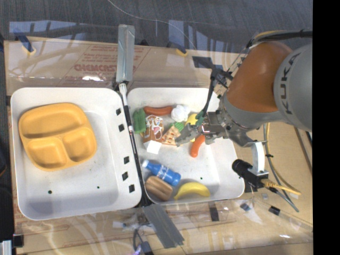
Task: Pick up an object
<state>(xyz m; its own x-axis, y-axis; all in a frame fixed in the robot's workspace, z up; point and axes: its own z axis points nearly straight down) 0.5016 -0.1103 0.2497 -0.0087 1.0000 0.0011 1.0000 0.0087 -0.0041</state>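
Note:
The right bin (226, 166) holds several toy foods. An orange carrot (196, 147) lies at its middle right. A red sausage (158, 110) and a white ball (179, 112) lie near the far wall. A brown-and-white carton (154, 127) and a tan wedge (170, 134) sit between them. My gripper (190, 134) is low over the pile, just above the carrot's upper end and beside a yellow-green piece (191, 119). The wrist hides its tips.
A blue bottle (162, 171), a brown bun (159, 188) and a banana (192, 190) lie along the right bin's near wall, with a white cube (153, 147) and a green item (139, 122) at its left. A yellow divided tray (56, 135) sits in the left bin (79, 195).

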